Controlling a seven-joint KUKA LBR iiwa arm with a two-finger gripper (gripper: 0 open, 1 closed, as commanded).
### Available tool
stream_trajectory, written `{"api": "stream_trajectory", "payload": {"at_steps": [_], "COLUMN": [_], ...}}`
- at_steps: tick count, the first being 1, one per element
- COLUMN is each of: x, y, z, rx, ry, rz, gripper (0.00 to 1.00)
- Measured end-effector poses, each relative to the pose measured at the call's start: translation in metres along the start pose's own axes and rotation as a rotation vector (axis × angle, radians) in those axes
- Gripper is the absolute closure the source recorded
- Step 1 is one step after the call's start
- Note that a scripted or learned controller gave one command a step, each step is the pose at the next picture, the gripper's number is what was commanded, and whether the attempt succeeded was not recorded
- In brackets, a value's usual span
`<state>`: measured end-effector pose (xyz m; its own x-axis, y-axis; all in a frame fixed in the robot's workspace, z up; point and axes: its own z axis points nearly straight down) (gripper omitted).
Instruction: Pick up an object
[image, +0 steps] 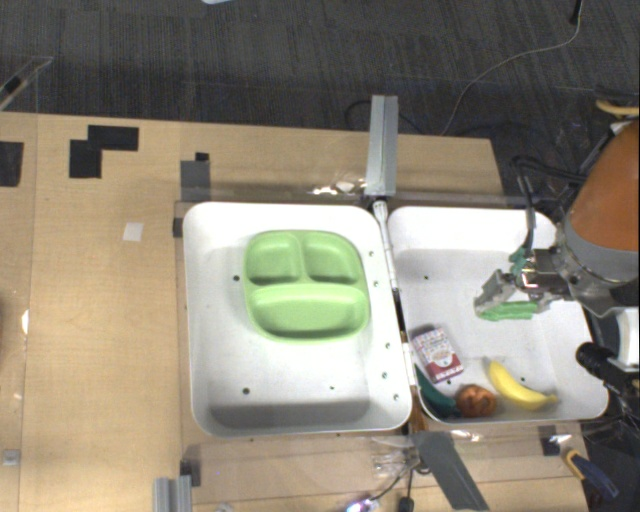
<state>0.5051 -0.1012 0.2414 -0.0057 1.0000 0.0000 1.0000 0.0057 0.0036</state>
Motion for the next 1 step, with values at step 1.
{"api": "stream_trajectory", "payload": {"at_steps": [1], "x": [-0.0913], "y": [0.0849], "z": [0.026], "rx": [0.001], "ry": [-0.001], "rz": [-0.068], "gripper": [0.0]}}
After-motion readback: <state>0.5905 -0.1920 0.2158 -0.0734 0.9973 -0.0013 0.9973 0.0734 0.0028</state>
